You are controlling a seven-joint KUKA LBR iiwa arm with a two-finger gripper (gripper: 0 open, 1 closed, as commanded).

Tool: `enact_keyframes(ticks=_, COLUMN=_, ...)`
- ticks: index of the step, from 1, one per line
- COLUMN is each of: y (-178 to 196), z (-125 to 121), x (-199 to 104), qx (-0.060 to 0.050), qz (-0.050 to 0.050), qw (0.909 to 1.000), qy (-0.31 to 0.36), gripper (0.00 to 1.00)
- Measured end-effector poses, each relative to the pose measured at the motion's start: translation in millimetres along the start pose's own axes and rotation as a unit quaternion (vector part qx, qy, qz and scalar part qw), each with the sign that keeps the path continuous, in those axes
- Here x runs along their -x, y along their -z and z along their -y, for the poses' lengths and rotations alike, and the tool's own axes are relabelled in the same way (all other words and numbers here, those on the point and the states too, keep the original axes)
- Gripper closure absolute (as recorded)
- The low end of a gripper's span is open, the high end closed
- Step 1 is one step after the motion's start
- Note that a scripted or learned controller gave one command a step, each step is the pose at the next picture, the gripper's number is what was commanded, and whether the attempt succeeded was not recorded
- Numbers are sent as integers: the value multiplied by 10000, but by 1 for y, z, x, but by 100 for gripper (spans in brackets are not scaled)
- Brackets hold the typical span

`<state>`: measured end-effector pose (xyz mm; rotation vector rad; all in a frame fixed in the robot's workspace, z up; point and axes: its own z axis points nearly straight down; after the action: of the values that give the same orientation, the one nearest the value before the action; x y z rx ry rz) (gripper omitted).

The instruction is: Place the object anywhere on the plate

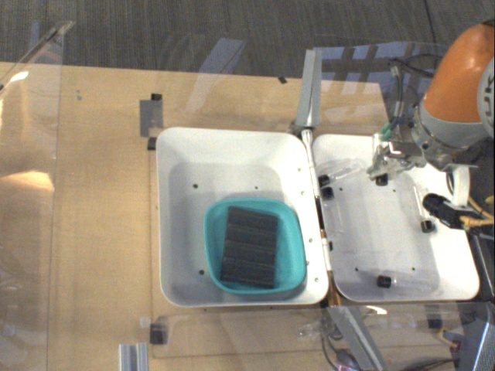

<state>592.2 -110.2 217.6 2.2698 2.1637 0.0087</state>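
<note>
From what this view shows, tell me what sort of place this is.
Probably a robotics lab test cell: two shallow white bins set into a wooden bench, a grey arm with an orange band, and a teal plate bearing a dark ridged block.

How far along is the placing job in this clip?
Done, by the look of it: the dark grey ribbed rectangular block lies flat on the teal square plate in the left white bin. In hand: nothing visible; the grey arm with the orange band sits over the right white bin, apart from the plate. Left: apparently nothing beyond retreating.
</note>
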Motion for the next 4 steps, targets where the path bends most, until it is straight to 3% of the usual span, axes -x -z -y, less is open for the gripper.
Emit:
enact_keyframes(ticks=1, y=-32, z=14, x=-45, qx=-14, qz=-3, qw=9977, qy=672, gripper=100)
enact_keyframes(ticks=2, y=-32, z=44, x=-97, qx=-21, qz=-6, qw=9951, qy=984, gripper=100)
enact_keyframes(ticks=3, y=-32, z=80, x=-131, qx=-22, qz=-10, qw=9885, qy=1512, gripper=100)
enact_keyframes(ticks=4, y=-32, z=80, x=-130, qx=-21, qz=-10, qw=9886, qy=1509, gripper=0)
